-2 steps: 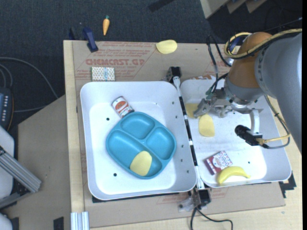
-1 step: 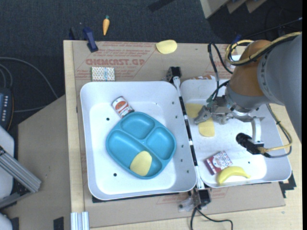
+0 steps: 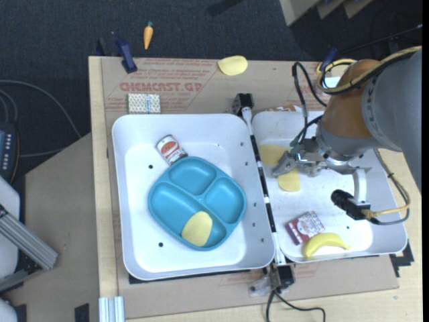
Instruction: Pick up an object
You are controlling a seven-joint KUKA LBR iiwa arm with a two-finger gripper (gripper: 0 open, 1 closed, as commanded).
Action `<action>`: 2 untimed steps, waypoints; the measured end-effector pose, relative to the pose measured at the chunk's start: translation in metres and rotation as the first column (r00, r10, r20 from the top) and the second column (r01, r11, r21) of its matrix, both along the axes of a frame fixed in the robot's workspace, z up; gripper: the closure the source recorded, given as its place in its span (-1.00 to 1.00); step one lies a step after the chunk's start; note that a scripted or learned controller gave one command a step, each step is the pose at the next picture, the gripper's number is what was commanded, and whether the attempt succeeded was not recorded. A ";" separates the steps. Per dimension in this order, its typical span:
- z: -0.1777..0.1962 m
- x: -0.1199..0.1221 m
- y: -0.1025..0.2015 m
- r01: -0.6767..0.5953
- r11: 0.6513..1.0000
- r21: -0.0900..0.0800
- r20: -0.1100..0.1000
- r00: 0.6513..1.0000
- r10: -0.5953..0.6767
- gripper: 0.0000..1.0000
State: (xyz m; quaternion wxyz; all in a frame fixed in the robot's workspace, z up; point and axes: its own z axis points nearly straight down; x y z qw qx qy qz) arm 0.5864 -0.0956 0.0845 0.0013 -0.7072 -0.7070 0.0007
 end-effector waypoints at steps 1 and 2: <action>0.000 0.000 -0.005 0.000 1.000 0.000 0.002 1.000 0.000 -1.00; 0.000 -0.009 0.002 0.001 1.000 0.000 0.000 1.000 -0.001 -1.00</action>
